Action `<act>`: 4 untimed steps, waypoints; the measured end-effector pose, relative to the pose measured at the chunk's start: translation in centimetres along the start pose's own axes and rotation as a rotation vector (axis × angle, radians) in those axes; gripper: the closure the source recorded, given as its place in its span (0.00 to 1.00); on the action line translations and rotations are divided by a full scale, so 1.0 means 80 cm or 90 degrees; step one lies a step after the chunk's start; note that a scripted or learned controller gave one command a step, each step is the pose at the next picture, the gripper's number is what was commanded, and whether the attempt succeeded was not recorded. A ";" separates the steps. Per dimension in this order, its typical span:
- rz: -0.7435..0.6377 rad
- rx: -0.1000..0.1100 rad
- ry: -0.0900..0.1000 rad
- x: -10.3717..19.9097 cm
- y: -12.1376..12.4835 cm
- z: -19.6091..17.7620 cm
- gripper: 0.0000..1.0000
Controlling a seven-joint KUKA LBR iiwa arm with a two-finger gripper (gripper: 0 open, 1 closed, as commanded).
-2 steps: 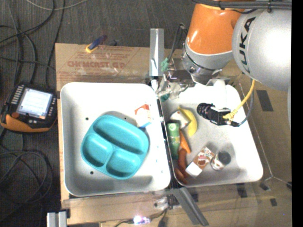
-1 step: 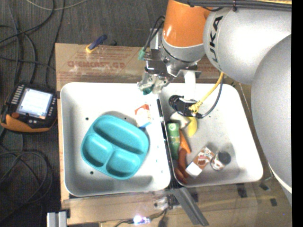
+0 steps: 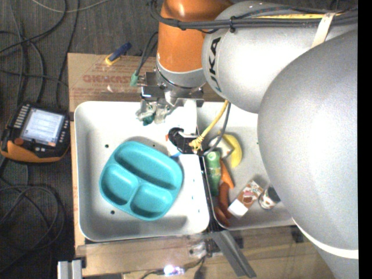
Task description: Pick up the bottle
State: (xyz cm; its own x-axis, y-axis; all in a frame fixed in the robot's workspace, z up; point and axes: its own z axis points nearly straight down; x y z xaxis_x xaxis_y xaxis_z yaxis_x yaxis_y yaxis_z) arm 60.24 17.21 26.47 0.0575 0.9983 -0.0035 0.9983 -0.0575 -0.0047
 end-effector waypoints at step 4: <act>0.013 -0.001 0.000 0.044 -0.037 -0.064 1.00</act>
State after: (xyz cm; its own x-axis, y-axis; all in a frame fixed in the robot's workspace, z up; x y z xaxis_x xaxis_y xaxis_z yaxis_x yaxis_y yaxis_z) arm 57.51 20.93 31.59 0.0774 0.9970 -0.0037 0.9970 -0.0774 -0.0036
